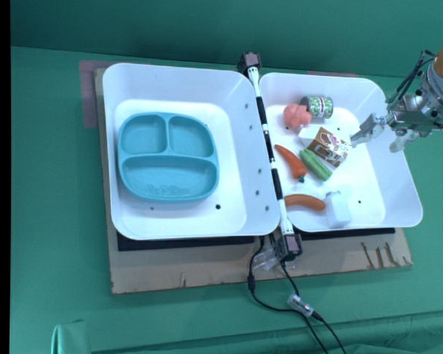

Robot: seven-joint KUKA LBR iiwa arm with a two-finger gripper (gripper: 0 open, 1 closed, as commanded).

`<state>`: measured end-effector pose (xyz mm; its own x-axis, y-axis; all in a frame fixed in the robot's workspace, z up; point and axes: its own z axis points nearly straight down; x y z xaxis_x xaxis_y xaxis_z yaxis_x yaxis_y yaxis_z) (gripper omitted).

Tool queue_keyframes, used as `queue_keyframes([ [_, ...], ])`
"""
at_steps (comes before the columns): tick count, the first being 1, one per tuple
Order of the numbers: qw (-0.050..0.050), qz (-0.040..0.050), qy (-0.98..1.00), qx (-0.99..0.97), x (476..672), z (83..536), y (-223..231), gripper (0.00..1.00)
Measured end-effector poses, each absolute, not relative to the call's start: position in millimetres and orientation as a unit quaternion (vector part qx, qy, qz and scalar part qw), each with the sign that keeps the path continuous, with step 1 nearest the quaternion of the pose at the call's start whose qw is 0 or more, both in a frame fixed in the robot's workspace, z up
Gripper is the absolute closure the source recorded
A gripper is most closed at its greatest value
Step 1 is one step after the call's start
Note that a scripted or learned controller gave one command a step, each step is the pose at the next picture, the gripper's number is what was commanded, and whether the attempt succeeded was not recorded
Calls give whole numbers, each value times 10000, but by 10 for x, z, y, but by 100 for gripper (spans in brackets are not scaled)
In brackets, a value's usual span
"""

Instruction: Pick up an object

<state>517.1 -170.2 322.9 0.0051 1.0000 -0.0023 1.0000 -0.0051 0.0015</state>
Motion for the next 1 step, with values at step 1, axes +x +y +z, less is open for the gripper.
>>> queue_keyframes([
  [1, 23, 5, 7052, 7090, 5160, 2005, -1691, 0],
])
